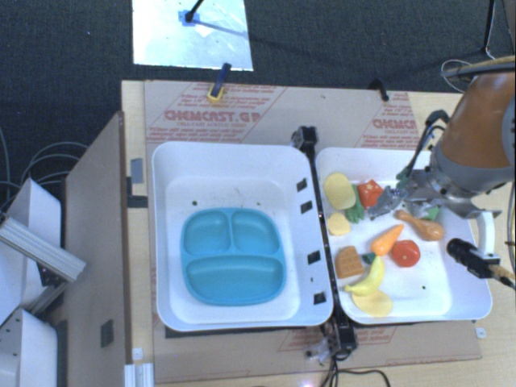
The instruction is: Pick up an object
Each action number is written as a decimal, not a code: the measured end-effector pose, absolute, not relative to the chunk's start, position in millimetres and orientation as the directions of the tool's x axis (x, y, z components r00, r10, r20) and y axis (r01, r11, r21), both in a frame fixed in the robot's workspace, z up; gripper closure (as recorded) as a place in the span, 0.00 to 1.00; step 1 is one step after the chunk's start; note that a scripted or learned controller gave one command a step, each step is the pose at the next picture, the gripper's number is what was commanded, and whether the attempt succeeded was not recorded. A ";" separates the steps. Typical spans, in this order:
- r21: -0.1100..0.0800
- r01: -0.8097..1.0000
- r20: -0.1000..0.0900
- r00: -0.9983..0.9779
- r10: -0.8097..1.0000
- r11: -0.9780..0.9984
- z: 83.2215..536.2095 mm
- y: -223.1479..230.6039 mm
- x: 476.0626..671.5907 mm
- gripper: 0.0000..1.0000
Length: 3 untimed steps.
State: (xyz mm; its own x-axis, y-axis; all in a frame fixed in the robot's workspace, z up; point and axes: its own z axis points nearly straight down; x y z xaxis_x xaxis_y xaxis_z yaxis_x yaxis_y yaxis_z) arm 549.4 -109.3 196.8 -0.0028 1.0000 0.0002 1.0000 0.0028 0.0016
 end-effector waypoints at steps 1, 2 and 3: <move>0.024 1.000 -0.005 -0.008 1.000 0.008 114.3 -129.9 503.7 0.00; 0.005 1.000 -0.001 -0.005 1.000 0.005 83.8 -129.0 540.8 0.00; 0.003 1.000 0.000 -0.004 1.000 0.004 94.8 -129.5 539.3 1.00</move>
State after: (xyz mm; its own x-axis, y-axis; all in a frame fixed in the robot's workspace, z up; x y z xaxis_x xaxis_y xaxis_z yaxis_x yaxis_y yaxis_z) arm 539.3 -129.5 94.8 -0.0039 1.0000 0.0002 1.0000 0.0039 0.0027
